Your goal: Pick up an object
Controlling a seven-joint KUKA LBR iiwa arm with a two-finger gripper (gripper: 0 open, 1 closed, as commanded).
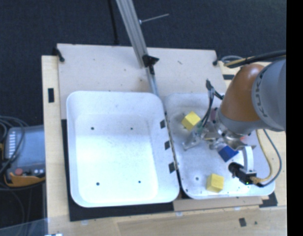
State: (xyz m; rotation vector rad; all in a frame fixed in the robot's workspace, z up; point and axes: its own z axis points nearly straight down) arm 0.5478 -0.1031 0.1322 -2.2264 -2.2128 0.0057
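Observation:
In the right bin, a yellow block lies near the back left. A second yellow block sits near the front edge. A blue object lies partly under the arm's wrist. My gripper hangs low over the bin floor, just in front of the first yellow block and left of the blue object. I see nothing held in it. The grey and orange arm covers the bin's right part.
The left bin stands beside the right one, their rims touching. A slanted metal rail rises from behind the bins. A pendant with cables sits off the bench at left.

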